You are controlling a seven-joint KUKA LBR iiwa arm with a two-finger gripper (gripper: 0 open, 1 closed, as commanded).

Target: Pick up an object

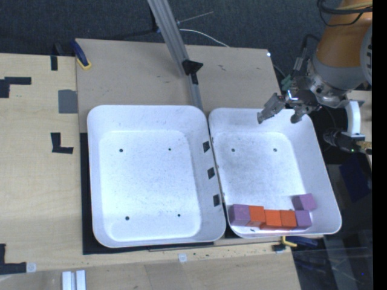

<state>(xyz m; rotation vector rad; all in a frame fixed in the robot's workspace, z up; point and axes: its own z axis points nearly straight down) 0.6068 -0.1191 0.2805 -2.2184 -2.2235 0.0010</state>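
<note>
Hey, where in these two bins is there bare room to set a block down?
The left bin has bare floor from wall to wall. In the right bin, the floor is bare from the far wall down to the blocks. It is crowded along the near wall, where purple blocks and orange blocks sit packed together.

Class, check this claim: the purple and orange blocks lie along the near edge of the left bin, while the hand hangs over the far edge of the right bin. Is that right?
One thing is wrong: the blocks lie along the near edge of the right bin, not the left bin. The camera view shows this. The rest stands: the hand hangs over the right bin's far edge.
</note>
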